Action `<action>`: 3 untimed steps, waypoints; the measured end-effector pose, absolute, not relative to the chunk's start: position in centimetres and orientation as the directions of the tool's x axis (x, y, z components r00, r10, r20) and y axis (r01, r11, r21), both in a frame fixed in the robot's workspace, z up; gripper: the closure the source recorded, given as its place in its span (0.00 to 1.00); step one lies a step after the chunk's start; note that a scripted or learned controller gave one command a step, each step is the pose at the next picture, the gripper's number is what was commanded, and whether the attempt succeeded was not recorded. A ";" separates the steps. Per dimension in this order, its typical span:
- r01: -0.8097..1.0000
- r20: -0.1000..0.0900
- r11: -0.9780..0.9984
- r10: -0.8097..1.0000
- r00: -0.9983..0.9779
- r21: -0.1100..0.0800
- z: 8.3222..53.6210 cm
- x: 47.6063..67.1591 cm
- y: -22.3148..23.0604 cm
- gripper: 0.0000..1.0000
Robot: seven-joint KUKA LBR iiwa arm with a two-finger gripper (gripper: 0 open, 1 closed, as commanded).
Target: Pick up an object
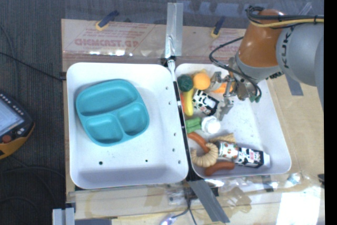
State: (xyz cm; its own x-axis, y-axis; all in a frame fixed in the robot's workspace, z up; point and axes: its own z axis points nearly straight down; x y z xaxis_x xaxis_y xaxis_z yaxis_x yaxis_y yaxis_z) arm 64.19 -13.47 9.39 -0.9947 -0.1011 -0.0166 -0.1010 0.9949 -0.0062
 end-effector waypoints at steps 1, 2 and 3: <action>-0.131 -0.011 0.991 -0.131 -0.991 -0.006 9.1 55.7 -17.4 0.00; 0.084 -0.015 0.996 0.084 -0.996 -0.003 9.0 62.0 -13.8 0.00; 0.221 -0.014 0.975 0.221 -0.975 -0.002 9.0 63.7 -11.4 0.00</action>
